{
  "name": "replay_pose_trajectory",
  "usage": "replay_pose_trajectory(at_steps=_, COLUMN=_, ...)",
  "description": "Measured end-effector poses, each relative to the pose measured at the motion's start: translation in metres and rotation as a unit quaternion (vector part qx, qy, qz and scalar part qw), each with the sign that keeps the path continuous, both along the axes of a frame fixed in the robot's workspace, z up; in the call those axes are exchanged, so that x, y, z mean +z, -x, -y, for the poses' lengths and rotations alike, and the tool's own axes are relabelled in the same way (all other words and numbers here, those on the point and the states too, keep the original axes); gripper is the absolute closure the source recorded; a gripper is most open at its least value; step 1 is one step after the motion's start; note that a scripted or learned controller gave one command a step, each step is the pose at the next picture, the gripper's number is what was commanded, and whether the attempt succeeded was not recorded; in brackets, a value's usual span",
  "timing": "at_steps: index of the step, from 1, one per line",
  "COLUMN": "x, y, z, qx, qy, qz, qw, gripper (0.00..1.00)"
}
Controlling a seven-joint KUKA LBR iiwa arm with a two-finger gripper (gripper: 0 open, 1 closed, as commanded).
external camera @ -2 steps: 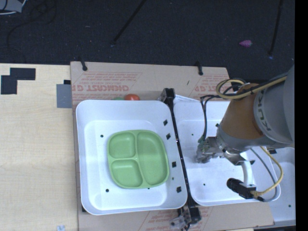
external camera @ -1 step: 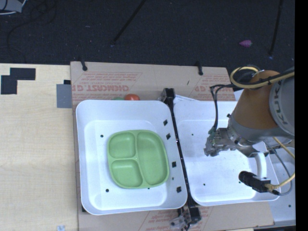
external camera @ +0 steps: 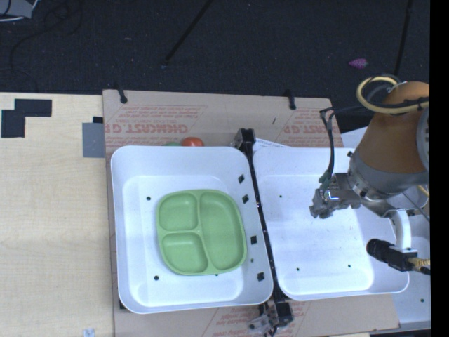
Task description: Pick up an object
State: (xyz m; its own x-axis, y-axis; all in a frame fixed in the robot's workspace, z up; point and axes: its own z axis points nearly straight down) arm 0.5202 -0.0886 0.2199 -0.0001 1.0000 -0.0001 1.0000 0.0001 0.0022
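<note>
A pale green divided plate lies flat in the middle of the left bin. A small red-orange object with a bit of green beside it peeks out behind the left bin's far rim. My gripper hangs over the right bin, near its upper right part, far from the plate. I see nothing between its fingers.
A black divider strip runs between the two bins. Cardboard lies under the bins. The arm's orange band and grey body fill the right side, and a black part sticks out over the right bin's right rim.
</note>
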Motion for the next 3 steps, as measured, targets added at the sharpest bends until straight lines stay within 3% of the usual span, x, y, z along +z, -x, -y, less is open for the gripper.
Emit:
replay_pose_trajectory(at_steps=1, x=0.022, y=0.0, z=0.001, qx=0.0, qy=-0.0001, qz=-0.001, qw=1.0, gripper=1.0)
replay_pose_trajectory(at_steps=3, x=-0.001, y=-0.032, z=-0.091, qx=0.001, qy=-0.0005, qz=-0.003, qw=1.0, gripper=1.0)
